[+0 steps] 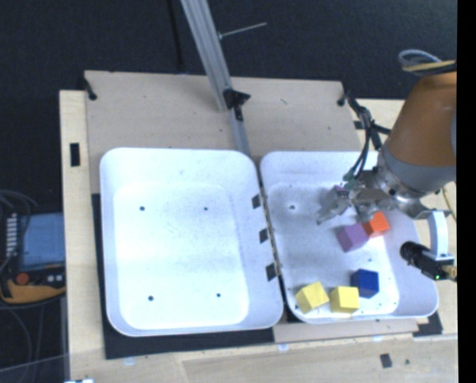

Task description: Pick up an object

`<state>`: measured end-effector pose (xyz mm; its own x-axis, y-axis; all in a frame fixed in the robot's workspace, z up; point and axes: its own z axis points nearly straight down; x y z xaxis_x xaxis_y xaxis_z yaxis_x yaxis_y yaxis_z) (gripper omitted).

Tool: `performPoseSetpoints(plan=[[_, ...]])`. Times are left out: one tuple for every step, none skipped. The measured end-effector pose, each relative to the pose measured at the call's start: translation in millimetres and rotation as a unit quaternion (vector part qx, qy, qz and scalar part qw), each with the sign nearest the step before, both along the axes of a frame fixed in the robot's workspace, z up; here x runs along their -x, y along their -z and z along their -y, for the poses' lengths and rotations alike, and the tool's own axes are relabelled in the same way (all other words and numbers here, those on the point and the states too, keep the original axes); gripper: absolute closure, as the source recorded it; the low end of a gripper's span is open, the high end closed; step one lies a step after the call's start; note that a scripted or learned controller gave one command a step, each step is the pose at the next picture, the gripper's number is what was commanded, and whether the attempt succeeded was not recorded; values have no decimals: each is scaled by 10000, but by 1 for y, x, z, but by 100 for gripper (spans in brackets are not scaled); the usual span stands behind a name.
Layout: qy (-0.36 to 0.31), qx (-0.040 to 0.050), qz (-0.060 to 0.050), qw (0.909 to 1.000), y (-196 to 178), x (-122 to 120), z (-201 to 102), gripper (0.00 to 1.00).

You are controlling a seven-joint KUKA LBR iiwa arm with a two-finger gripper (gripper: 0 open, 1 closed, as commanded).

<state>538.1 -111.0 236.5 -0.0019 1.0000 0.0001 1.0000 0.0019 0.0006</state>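
The grey arm with the orange band [430, 126] is cut off by the frame's right edge, and its bulk hides the right white bin's [302, 174] far right corner. The two-finger metal gripper [342, 206] is small and blurred. The small orange block [377, 225] is partly covered by gripper parts.

Right bin [279, 183] open at its left; blocks [351, 237] crowd its right and near edge

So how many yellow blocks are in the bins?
2. Both sit side by side in the right bin, along its near edge: one yellow block to the left, the other yellow block just right of it. The arm might hide more.
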Motion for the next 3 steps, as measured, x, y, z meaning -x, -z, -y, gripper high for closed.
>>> performPoseSetpoints(plan=[[12,2,5,10000,0,0,0,0],[13,4,-24,10000,60,-8,2,0],[13,-1,-31,10000,117,3,2,0]])
